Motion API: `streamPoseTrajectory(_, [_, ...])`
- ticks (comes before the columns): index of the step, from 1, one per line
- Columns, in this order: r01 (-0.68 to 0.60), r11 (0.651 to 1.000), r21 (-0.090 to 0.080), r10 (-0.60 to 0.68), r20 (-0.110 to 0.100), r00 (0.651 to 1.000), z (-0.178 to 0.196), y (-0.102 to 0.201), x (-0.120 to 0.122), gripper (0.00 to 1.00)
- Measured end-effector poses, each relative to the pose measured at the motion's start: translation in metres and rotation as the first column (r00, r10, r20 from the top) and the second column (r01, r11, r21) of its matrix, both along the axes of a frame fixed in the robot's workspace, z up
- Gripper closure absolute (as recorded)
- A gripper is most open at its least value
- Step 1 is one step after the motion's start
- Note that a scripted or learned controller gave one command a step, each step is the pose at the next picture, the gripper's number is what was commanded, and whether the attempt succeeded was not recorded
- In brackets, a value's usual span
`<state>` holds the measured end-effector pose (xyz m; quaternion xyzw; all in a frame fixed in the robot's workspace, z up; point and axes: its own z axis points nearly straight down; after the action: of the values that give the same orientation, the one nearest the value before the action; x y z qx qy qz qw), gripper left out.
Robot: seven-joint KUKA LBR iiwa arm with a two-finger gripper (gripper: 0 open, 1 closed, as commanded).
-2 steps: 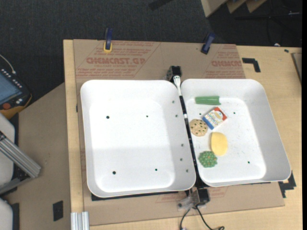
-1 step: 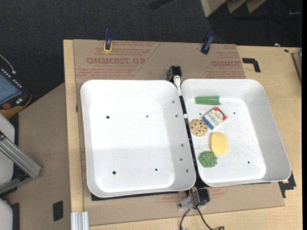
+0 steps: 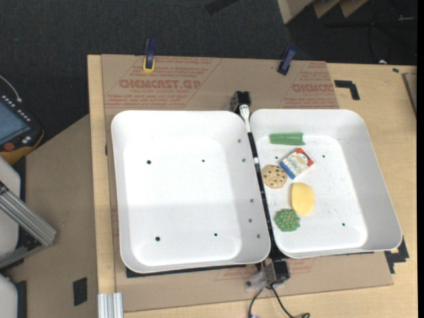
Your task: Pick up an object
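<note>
Camera view: brown cardboard (image 3: 199,68) reads "CHEMCAST GP" in red; small carton (image 3: 296,162) in right bin (image 3: 361,177), print illegible.

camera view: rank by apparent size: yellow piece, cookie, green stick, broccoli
1. yellow piece
2-3. cookie and broccoli: look alike, no ranking
4. green stick: long but thin, so its place is unsure

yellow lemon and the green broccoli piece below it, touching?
Touching: the camera view shows the lemon's lower left edge meeting the broccoli's top right, with no white bin floor between them.
</note>
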<state>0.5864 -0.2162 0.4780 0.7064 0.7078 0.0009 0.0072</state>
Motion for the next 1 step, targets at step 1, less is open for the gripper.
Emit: streamPoseTrajectory(1, [0.0, 1.0, 0.001, 0.0, -0.001, 1.0, -0.0005, 0.0, -0.0001, 0.0])
